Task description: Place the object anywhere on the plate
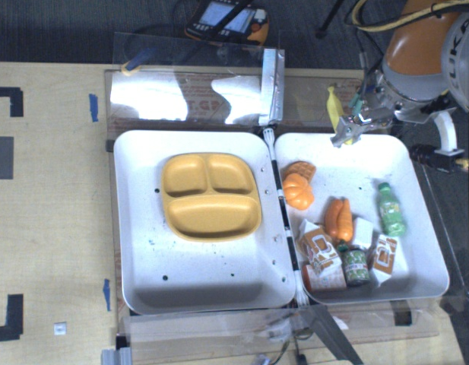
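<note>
Poised over the back rim of the right bin [428, 226], the claw [346, 133] is seen near the top right, under the grey and orange arm [420, 48]. Whether its fingers are apart or together cannot be told from this view; nothing is seen between them.

The objects are gathered in the right bin's left and front parts. A small orange pumpkin [298, 194] lies against the left wall, with a brown piece [301, 171] touching it behind. A carrot [340, 218] lies near the middle, a green bottle [390, 209] toward the right wall. Along the front, two brown and white cartons [321, 251] [385, 254] flank a dark green can [356, 265].

The yellow plate [211, 196], divided into three compartments, is set in the left bin [143, 234], toward its back. Bare white floor is left around the plate, widest in front. The back right part of the right bin is open as well.
</note>
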{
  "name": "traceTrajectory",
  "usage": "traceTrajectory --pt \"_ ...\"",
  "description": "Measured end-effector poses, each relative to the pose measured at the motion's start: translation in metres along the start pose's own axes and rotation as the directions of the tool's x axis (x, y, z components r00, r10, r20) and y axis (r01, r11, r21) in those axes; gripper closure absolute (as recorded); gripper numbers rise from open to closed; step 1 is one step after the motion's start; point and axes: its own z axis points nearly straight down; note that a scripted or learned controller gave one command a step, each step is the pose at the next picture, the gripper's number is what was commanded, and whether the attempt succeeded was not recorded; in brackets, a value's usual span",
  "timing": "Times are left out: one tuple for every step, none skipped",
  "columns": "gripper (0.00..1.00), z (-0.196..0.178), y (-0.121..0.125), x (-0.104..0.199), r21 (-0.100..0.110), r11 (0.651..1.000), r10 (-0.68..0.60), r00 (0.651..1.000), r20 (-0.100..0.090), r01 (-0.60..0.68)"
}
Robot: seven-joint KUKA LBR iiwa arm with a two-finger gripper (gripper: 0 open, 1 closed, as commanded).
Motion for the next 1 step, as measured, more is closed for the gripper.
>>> traceTrajectory --pt "1.00 0.0600 0.0069 -0.0075 0.004 0.987 0.163 0.987 -0.002 -0.163"
